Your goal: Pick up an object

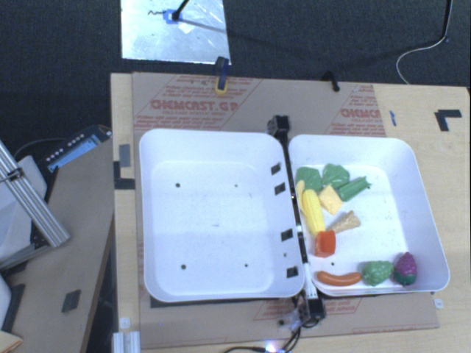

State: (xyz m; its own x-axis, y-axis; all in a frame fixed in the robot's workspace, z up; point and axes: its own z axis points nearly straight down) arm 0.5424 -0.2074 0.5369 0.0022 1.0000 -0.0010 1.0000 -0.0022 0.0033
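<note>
Nothing is picked yet: plastic toy foods, among them a yellow corn cob (312, 209), lie untouched in the right-hand shallow white bin (421, 197), at three o'clock from the left-hand white bin (158, 197); the gripper's state cannot be told.

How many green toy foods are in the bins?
4, all in the right bin: three green pieces clustered near its top, one green piece along its bottom edge.

Two shallow white bins sit side by side on the worktop (412, 101). The left bin (213, 215) shows only its bare floor. In the right bin (412, 190), toy foods cluster toward the divider: green leafy pieces (324, 175), a yellow corn cob (312, 209), an orange block (325, 243), a sausage (339, 277), a green lump (377, 272) and a purple piece (405, 268).
</note>
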